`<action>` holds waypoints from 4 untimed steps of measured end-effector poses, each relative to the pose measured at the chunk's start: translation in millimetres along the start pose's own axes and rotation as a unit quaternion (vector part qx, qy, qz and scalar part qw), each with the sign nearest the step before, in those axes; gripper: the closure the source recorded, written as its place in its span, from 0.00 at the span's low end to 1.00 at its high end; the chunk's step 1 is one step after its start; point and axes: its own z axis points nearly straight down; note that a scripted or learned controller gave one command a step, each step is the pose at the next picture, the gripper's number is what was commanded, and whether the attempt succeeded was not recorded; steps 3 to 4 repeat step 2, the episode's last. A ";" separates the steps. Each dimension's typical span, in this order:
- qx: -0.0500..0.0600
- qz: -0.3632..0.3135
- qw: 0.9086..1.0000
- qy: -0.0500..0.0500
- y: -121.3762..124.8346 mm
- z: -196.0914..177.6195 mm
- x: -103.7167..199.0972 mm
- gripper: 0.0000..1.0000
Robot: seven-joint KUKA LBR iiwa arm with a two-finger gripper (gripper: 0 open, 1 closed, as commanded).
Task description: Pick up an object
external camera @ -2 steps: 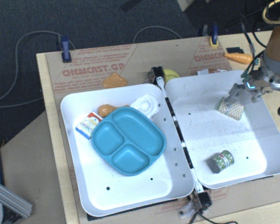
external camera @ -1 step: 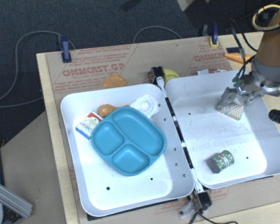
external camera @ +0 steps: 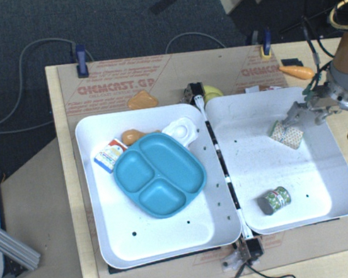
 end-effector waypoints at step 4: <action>0.003 -0.001 1.000 0.003 -106.3 -61.3 92.1 0.00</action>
